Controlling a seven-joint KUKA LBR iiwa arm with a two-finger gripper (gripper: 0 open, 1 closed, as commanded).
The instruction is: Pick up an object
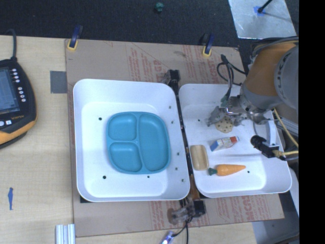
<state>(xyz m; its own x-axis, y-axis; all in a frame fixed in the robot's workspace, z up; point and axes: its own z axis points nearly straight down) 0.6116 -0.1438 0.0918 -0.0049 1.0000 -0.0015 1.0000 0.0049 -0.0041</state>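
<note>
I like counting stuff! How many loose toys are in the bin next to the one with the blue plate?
3. A carrot lies near the front, a tan block rests at the bin's left edge, and a small tube sits mid-bin. The arm may hide more.

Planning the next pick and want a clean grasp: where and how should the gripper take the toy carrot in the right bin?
Grip the carrot across its thick orange middle, coming straight down from above. It lies flat and roughly crosswise in the right bin, green end toward the tan block, so the fingers would likely best close across its narrow width. Its taper probably makes the pointed tip a slippery hold.
</note>
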